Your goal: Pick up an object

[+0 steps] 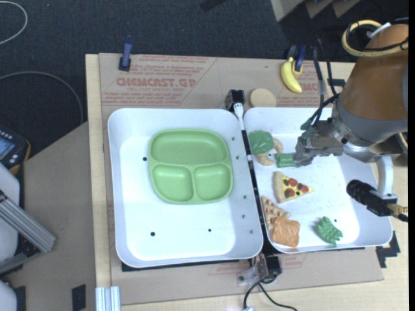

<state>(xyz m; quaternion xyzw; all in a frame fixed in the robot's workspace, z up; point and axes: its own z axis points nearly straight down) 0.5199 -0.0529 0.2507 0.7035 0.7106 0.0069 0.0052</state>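
My gripper (303, 153) hangs low over the upper middle of the right bin (340, 186), reaching in from the right. Just left of it lie a green leafy toy (260, 141), a small cookie (267, 158) and a flat green piece (286, 161) that touches the gripper's tip. A pizza slice (290, 188) sits below the gripper. Nearer the front are a striped wafer (269, 207), an orange nugget (285, 230) and a small green sprig (328, 230).
The left bin (130, 193) holds a green divided plate (191, 165). Behind the bins, a toy banana (291, 76) and a tan disc (262, 98) lie on the cardboard. A black cylinder (369, 198) juts over the right bin's right side.
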